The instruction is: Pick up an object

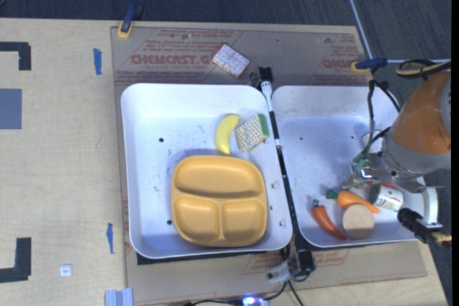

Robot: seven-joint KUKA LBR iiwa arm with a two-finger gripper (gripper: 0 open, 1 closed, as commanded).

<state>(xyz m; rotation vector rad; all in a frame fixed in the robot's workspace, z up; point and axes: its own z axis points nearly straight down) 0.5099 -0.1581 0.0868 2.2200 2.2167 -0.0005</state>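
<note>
Item: toy carrot [356, 200], right bin [315, 118], near front corner beside tan block [357, 221] and red pepper [326, 219]. Judged light, rigid, smooth; best taken across mid-body. Gripper [367, 175] hovered above; jaws' state could not be told.

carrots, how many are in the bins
2. One orange toy carrot lies near the front of the right white bin, left of a tan round block. Another orange carrot with a green top lies just behind that block. The arm may hide more.
</note>
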